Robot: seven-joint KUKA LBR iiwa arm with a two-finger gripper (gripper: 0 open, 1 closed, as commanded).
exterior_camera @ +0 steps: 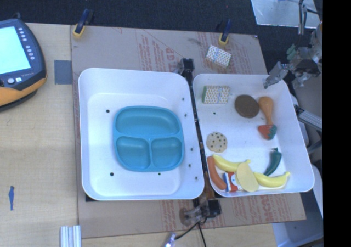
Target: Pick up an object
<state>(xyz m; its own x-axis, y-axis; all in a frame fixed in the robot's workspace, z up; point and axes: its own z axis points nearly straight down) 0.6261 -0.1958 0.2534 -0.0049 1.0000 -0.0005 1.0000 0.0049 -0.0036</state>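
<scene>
step: approach, nothing picked yet | hand point(278, 76): at the right bin's point(293, 125) far right corner, can't tell how wide it is or if it grips anything | targets: brown patty point(247, 106), drumstick point(266, 108), cookie point(217, 141), bananas point(258, 177) in that bin | next: reach over one, drop, close

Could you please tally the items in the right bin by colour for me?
Yellow: 3 (banana, banana, chip)
Orange/red: 3 (drumstick, hot dog, strawberry)
Brown: 2 (patty, cookie)
Green: 2 (sponge, pepper)
Total: 10
</scene>
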